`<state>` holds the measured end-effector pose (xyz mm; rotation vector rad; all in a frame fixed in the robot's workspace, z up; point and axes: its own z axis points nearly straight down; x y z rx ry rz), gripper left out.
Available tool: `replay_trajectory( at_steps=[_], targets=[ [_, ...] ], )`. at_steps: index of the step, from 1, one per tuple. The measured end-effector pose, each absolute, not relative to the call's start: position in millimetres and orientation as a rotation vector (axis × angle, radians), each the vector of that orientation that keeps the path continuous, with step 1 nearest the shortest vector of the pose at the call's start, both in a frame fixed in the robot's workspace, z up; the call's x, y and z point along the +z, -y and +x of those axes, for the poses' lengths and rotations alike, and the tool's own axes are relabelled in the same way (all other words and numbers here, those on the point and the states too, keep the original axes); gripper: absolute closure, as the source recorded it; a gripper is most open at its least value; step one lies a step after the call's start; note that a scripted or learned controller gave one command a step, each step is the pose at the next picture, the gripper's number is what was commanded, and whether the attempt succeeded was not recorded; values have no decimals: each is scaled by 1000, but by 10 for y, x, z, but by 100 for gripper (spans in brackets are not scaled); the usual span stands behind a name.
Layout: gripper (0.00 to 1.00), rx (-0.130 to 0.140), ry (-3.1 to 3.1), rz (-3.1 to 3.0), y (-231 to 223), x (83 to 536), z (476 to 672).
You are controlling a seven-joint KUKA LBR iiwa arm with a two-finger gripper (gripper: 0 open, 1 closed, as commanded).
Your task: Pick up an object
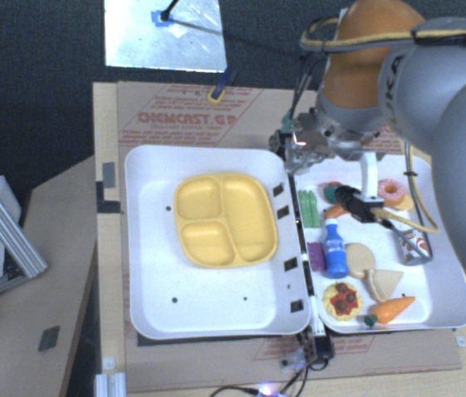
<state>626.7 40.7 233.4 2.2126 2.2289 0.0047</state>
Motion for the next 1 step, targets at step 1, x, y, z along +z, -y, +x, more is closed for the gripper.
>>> replay_trajectory(
  at_steps=[1],
  targets=[
    [100, 1, -2222, 2220, -345, 2279, 6214]
  ],
)
